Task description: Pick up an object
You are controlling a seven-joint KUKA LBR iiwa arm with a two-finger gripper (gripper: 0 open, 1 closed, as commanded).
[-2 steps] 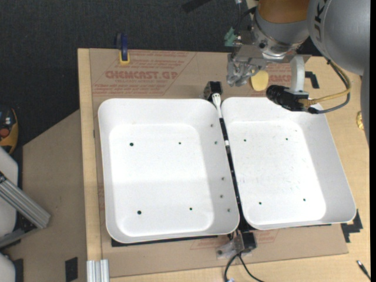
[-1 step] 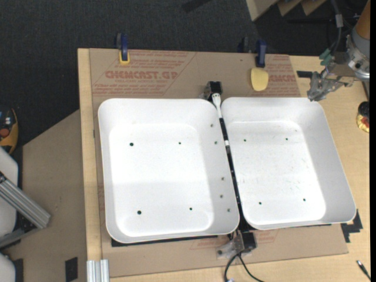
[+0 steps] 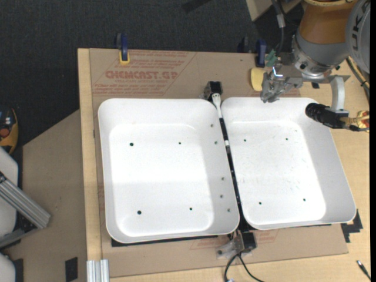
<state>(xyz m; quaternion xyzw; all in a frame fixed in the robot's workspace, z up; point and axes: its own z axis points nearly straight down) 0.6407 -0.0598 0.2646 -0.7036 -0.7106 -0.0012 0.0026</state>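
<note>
Both bins, the left bin [image 3: 158,169] and the right bin [image 3: 288,163], hold nothing to lift; the only loose thing is a small yellow object [image 3: 257,78] at one o'clock on the counter [image 3: 94,87]. Beside it hangs the hand [image 3: 272,93], nothing visibly held; its spread I cannot tell. A descent here may close on air. Dark carpet [image 3: 59,22] lies beyond.

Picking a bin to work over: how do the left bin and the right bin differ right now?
The gripper hangs at the far rim of the right bin, while the left bin has no arm near it. The left bin's floor looks clean white; the right bin's floor shows faint grey scuffing. The left bin looks a little wider than the right. Both are shallow, white and round-cornered, with small dark dots on the floor.
</note>
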